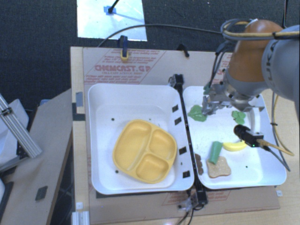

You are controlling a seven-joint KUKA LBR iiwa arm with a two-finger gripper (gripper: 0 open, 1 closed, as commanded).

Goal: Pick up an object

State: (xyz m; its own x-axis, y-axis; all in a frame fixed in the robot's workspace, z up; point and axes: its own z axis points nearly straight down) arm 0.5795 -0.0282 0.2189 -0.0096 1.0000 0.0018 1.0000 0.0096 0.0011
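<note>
You had the gripper (212, 104) low in the right bin (274, 175), right beside the green leafy piece (197, 113), likely lining up a grab. Open or closed, you couldn't tell. The yellow tray (144, 150) sat in the left bin (101, 125).

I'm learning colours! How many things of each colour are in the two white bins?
Yellow: 2, the divided tray and the banana.
Green: 3, a leafy piece, another leafy piece and a stick.
Brown: 1, the toast.
Total: 6.
</note>
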